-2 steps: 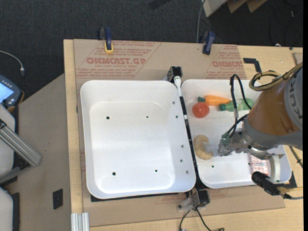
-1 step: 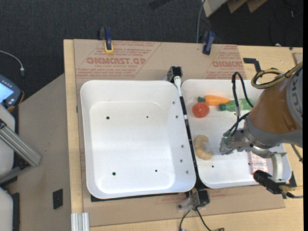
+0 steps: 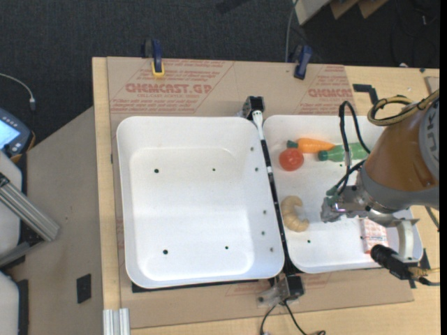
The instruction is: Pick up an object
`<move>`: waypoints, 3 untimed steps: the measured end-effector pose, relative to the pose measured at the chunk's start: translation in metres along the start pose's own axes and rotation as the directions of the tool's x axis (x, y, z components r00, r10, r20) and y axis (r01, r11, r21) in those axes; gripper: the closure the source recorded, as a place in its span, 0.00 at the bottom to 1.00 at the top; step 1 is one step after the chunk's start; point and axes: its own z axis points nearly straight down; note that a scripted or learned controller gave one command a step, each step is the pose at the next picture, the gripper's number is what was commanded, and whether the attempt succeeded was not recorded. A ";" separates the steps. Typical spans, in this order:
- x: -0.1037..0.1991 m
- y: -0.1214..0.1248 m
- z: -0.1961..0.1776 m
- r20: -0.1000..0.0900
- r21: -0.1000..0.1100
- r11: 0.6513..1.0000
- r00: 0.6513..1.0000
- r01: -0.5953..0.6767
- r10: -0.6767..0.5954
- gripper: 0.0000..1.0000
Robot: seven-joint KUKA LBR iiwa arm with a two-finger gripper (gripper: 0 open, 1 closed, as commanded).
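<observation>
Left bin (image 3: 140, 187) sits bare on the counter (image 3: 209, 75), so all the pickable stuff is in the right bin (image 3: 314, 257): croissant (image 3: 294, 213) by the divider, tomato (image 3: 291, 160) and carrot (image 3: 314, 144) further back. The gripper (image 3: 334, 209) hangs low beside the croissant, probably lining up; can't tell its state.

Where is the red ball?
The red ball sits in the right bin, near its left wall, just below-left of the carrot and above the croissant.
</observation>
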 end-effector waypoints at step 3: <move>-0.001 0.002 -0.029 0.004 -0.006 1.000 1.000 -0.001 0.001 1.00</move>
